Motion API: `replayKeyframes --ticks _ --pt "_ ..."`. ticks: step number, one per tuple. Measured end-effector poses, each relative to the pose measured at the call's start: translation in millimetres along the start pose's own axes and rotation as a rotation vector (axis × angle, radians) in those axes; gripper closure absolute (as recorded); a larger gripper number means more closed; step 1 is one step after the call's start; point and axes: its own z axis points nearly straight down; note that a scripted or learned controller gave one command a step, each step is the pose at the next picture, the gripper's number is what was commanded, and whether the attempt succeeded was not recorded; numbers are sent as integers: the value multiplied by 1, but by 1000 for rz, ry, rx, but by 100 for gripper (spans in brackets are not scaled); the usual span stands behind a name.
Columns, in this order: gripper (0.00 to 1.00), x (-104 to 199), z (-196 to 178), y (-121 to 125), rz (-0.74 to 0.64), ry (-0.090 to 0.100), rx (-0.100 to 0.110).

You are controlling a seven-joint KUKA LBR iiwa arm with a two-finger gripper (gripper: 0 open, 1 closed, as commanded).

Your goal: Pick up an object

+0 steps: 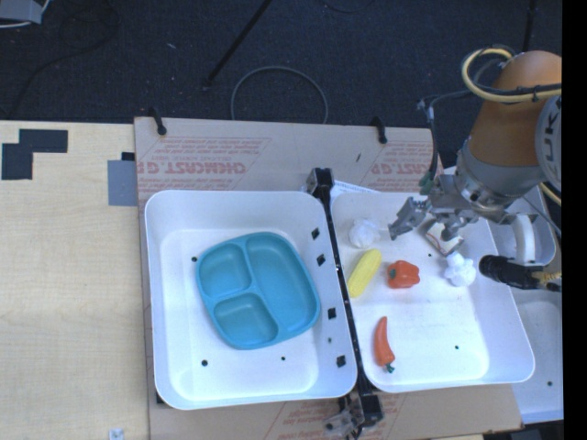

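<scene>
Wooden counter (64,282) carries two white bins side by side on cardboard. Nearest in the right bin (500,360) lies an orange carrot (382,342); beyond it a yellow corn cob (363,273) and a red pepper (403,274) just beside each other, then white crumpled lumps (364,234). Left bin (174,356) holds a blue divided plate (257,289). Gripper (431,227) hovers over the right bin's far side, jaws spread apart, nothing seen between them. Dark floor with cables lies behind.
</scene>
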Motion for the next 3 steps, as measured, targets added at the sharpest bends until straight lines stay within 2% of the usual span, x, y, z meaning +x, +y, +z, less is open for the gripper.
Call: replayKeyframes --ticks 1,2,3 --pt "0 0 -8 2 -2 -2 -14" --pt "0 1 36 6 -1 -1 -8" --pt "0 9 87 -3 -2 0 -6"
